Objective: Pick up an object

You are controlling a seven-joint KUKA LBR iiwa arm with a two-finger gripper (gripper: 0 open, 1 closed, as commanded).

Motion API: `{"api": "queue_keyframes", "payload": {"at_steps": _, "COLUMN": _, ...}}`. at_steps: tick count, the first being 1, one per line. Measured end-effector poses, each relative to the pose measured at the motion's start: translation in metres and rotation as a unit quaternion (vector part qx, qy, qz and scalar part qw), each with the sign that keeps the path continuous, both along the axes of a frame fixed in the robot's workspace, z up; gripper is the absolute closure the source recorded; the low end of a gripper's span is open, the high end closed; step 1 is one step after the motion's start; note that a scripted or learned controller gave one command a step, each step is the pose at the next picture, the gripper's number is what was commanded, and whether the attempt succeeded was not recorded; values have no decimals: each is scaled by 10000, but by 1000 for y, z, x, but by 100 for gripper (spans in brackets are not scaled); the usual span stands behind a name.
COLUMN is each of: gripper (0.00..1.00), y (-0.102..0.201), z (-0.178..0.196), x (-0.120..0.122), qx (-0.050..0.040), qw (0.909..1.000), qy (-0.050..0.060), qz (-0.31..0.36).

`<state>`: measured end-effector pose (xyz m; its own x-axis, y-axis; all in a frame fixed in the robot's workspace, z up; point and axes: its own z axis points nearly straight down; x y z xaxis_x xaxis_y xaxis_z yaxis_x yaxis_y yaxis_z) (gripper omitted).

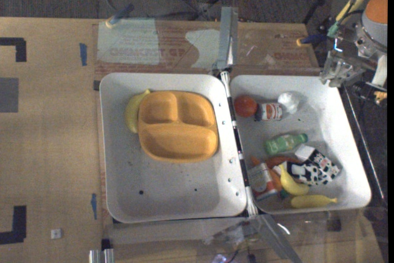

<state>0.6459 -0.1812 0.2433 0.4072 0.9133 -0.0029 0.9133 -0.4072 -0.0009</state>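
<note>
- The gripper hangs at the top right corner of the right bin, over its rim; whether it is open or closed I cannot tell, and nothing shows between its tips.
- Above it, the arm comes in from the right, orange band uppermost.
- The right bin holds a cluster of things, all well apart from the gripper.
- One red ball lies near the bin's top left, touching one small bottle with a red label.
- One crumpled white wad sits just beside that bottle.
- One green bottle lies on its side near the middle.
- One black-and-white cow-print toy lies lower right of it.
- Two bananas: one curved beside the toy, one along the bottom edge.
- One grey-and-red packet lies at the lower left.
- The left bin holds one orange divided tray with three compartments.
- One yellow banana lies against the tray's left side, partly hidden under it.
</note>
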Motion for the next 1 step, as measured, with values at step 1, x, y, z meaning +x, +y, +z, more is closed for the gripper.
{"api": "queue_keyframes", "payload": {"at_steps": 1, "gripper": 0, "y": 0, "z": 0, "x": 0, "qx": 2, "qw": 10000, "qy": 2, "qz": 2}}
